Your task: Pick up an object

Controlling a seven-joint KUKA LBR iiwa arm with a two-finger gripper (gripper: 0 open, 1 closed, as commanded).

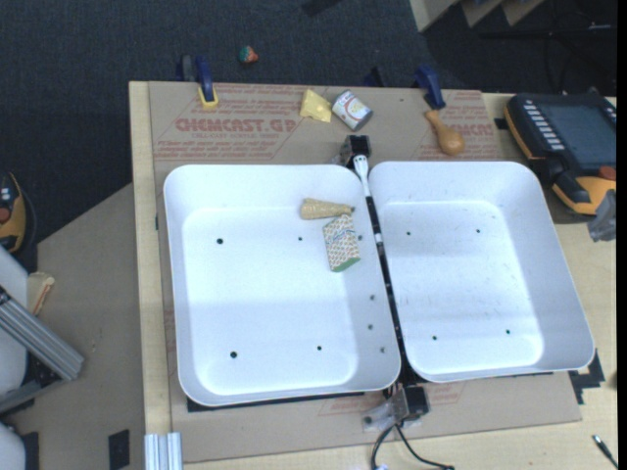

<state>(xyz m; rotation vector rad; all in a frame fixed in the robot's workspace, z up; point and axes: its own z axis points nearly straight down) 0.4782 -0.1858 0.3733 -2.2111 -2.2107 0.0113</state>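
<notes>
Two objects lie in the left bin (196,262) near its far right corner. One is a tan cone-shaped piece (324,209) lying on its side. Just below it rests a small patterned green and white packet (341,241), touching or nearly touching the cone. The right bin (549,262) stands beside it, their rims meeting along the middle.
On the board behind the bins lie a yellow wedge (314,107), a small white box (352,110) and a tan wooden piece (446,133). Blue clamps (205,76) hold the board's far edge. A black and orange pendant (573,140) sits at the right.
</notes>
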